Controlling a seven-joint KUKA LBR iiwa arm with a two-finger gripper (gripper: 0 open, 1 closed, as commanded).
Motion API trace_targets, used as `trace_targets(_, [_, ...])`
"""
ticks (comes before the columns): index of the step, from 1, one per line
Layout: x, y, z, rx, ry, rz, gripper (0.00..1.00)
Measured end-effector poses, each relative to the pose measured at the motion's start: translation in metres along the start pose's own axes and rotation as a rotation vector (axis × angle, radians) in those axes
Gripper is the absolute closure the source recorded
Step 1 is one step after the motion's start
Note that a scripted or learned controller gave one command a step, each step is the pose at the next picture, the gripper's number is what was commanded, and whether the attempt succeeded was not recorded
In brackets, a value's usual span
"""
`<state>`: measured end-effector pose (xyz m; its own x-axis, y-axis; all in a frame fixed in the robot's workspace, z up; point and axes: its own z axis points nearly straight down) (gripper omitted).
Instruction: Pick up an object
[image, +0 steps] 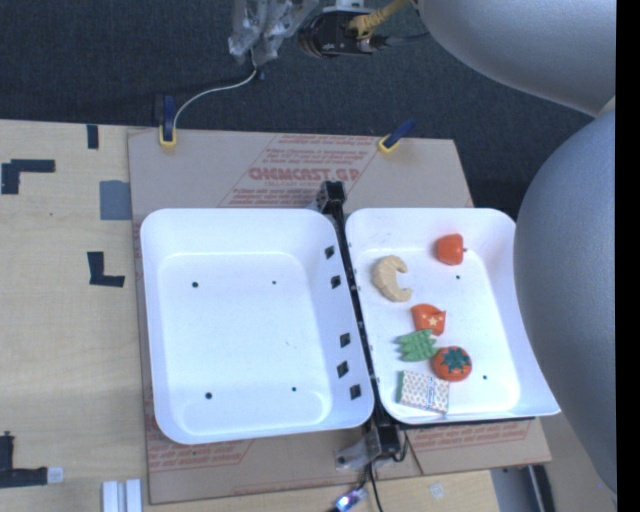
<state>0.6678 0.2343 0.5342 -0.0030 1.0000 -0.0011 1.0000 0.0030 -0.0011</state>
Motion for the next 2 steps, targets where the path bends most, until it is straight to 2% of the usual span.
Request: trace_targets(2, [-0.0001, 0.0, 0.0, 0.0, 0.0, 0.0, 1.0])
